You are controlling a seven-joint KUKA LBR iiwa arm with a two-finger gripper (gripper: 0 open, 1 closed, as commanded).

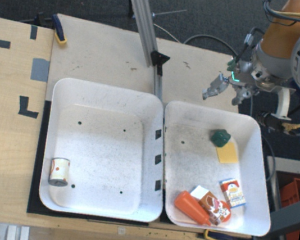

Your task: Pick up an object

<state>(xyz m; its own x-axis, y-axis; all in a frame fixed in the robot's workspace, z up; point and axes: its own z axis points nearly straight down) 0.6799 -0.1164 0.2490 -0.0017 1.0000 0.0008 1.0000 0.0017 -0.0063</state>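
Hovering above the right bin's [260, 142] far rim, the pincer [227, 92] has fingers apart, holding nothing. Crowded items near the orange bottle [191, 207] could foil a grasp.

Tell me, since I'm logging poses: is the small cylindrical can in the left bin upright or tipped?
Tipped: the small cylindrical can lies on its side, label facing up.
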